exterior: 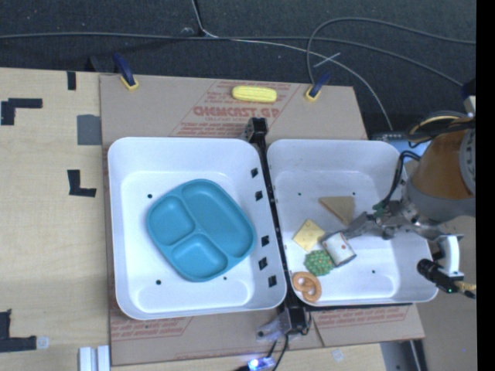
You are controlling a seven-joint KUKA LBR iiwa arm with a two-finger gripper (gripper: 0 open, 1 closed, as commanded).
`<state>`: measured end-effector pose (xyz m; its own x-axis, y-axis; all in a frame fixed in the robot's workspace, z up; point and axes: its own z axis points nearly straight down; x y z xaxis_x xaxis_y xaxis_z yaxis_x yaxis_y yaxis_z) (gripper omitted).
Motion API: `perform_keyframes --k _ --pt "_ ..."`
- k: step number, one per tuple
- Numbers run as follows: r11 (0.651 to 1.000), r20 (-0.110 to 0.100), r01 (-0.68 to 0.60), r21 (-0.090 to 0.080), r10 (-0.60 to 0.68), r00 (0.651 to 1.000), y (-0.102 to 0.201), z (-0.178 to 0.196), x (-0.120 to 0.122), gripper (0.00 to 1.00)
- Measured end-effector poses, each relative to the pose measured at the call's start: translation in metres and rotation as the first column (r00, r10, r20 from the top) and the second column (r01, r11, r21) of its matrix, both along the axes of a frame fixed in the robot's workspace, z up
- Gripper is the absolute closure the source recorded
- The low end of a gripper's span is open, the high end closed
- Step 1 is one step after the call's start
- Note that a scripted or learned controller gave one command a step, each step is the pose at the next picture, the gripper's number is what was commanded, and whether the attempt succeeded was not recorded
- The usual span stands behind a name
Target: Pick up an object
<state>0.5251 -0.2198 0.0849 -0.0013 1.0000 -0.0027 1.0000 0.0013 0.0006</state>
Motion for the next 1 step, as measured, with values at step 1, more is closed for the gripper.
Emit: perform_keyframes --k 1 --pt "1.0 0.005 0.0 -0.003 0.0 1.0 -0.0009 0.0122 0.0014 1.0"
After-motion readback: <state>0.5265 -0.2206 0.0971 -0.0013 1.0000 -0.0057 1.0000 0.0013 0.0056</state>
